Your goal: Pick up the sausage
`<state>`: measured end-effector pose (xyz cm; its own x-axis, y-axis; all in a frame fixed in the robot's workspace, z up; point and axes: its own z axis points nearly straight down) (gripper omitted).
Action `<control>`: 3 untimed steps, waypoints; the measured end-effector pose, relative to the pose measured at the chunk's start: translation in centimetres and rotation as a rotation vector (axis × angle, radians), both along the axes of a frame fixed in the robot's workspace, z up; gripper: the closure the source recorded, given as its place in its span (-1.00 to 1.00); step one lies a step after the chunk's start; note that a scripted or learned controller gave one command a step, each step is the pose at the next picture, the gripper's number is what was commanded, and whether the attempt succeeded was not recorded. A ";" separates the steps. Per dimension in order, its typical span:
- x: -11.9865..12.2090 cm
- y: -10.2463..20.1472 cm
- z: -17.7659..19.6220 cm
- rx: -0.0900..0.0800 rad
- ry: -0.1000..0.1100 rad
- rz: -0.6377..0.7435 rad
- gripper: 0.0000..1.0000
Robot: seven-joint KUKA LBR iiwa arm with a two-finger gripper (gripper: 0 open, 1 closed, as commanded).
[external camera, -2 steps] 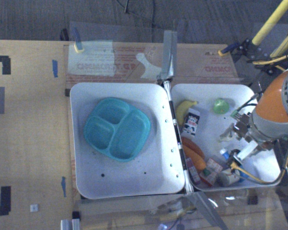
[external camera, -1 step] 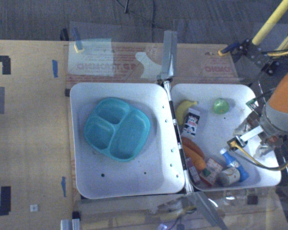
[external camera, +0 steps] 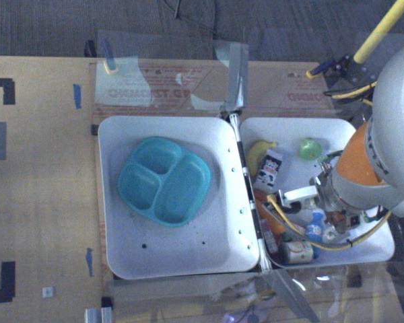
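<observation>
We see the gripper (external camera: 328, 215) low over the right bin (external camera: 289, 130), lower right of the frame — its jaws open or closed, we cannot tell. The sausage (external camera: 268, 219) (reddish, partly hidden) lies by that bin's left wall, below the carton (external camera: 270, 169).

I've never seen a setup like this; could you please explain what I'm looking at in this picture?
This is one photo from a camera fixed above a bench, looking down at a slant. The grey shape with an orange band at right is a robot arm; its gripper hangs over the right white bin. That bin holds a banana, a green ball, a small carton, a can, a blue item and a reddish piece, possibly the sausage to pick up. The left bin holds a teal divided plate. Whether the gripper holds anything cannot be told.
</observation>
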<state>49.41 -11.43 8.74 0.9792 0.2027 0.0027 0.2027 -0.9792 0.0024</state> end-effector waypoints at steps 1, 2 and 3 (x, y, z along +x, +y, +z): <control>0.6 -0.4 13.5 0.002 0.006 0.238 -1.00; 2.5 0.5 3.9 0.003 -0.005 0.026 -1.00; 1.2 5.2 9.6 0.003 0.007 0.002 -1.00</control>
<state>50.58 -6.23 18.37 0.9788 0.2048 -0.0032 0.2048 -0.9788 -0.0018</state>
